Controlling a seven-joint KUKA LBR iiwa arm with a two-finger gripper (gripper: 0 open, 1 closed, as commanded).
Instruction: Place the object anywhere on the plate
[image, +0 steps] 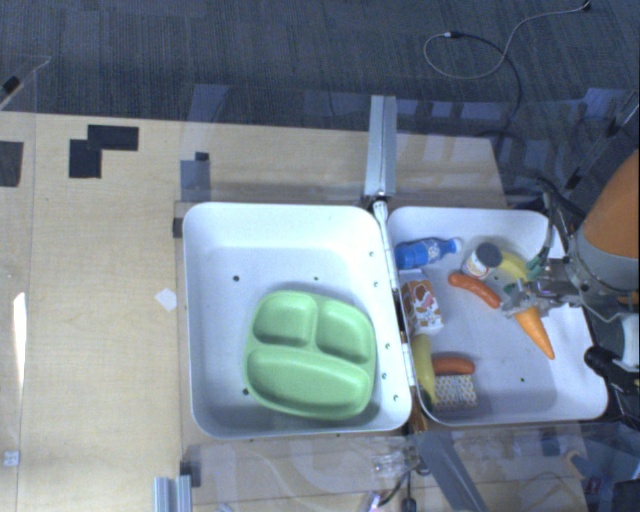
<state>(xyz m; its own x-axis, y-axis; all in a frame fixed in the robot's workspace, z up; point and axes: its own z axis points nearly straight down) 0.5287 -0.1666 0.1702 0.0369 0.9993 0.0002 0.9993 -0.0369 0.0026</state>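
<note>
1. in the left bin (200, 330): green divided plate (312, 352), three compartments, nothing on it.
2. in the right bin (570, 400): blue bottle (425, 251), small carton (424, 305), banana (424, 366), sausage (453, 364).
3. further right: orange carrot (537, 331), long axis slanting down-right, thick end just beside the gripper (530, 290).
4. gripper state: cannot tell; fingertips lost in clutter, arm cut off at the edge.
</note>
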